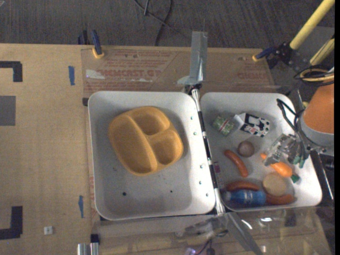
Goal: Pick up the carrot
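1. Now, at the lower right of the frame I see a blue bottle (245, 197) and a round bun (275, 184) at the near edge of the right bin (313, 195).
2. Just above the bun lies the carrot (281, 169).
3. I see the gripper (287, 152) directly over the carrot; how far it is open I cannot tell.
4. Farther, at the left, the yellow divided plate (145, 139) lies in the left bin (106, 195).

Orange carrot (282, 169) with green tip. Yellow-orange divided plate (145, 139) in white left bin (106, 195). Black-and-white cow-patched milk carton (254, 125). Green can (223, 124). Blue bottle (245, 197). Reddish-orange sausage (236, 162). Tan bench (42, 158), blue tape marks (71, 75).
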Available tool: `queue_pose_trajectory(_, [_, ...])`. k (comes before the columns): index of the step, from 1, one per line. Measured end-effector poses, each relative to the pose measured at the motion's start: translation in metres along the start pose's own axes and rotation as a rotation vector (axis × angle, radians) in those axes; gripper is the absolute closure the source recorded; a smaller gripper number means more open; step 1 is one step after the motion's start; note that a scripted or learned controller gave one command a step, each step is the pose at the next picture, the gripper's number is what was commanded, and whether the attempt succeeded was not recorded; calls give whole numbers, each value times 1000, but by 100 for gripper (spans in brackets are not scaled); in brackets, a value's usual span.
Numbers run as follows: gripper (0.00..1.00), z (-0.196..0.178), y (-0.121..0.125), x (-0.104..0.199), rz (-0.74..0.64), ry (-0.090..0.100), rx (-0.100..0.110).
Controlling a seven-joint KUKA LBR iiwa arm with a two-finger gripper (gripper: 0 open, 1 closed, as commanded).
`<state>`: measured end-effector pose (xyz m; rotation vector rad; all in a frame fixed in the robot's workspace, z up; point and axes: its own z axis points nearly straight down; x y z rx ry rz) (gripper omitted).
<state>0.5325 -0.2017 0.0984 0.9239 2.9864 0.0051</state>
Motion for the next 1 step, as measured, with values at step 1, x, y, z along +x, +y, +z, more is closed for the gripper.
queue_pose_trajectory(1, [100, -83, 73, -13, -42, 6, 3])
